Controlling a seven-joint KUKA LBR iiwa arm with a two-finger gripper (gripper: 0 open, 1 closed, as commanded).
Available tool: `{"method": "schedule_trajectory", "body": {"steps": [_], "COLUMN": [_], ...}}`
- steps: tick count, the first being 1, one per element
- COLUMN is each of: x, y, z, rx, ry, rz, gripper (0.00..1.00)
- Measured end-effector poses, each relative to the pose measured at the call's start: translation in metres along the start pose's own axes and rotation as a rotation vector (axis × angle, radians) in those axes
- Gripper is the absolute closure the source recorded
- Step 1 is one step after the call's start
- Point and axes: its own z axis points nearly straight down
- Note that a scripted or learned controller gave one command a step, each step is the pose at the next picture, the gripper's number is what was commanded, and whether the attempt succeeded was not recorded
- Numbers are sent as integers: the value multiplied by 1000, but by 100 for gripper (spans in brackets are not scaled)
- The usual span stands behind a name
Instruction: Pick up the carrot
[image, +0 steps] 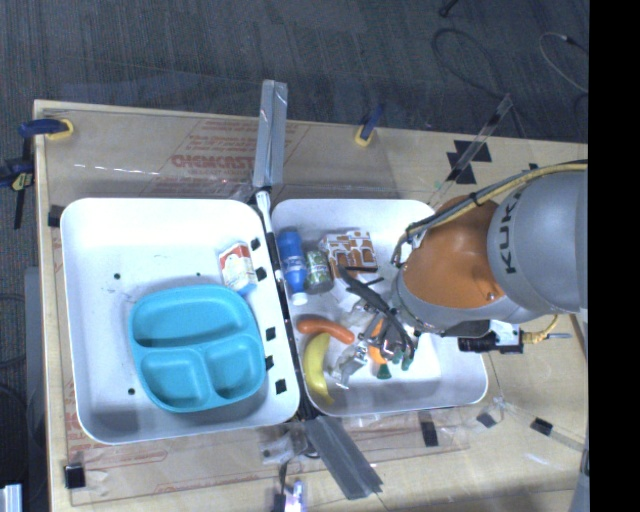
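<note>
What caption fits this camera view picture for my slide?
Robot arm's pincer reaches over the carrot in the right bin, beside a banana; blue tray sits in the left bin.

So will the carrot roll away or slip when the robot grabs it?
Probably a little. The carrot looks long, round and smooth, so it may roll or slip sideways. It appears stiff, like a plastic toy, so it likely won't bend. The banana close beside it might stop it rolling that way.

White letters reading "KU", cut off by the frame, stand on the grey arm (535, 240), and faint red printing on the bench (215, 150) above the bins is too washed out to read.
</note>
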Motion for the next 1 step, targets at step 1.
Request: {"method": "schedule_trajectory", "body": {"steps": [1], "x": [3], "y": [-48], "z": [-47], "rx": [0], "ry": [-5], "rz": [-37], "gripper": [0]}}
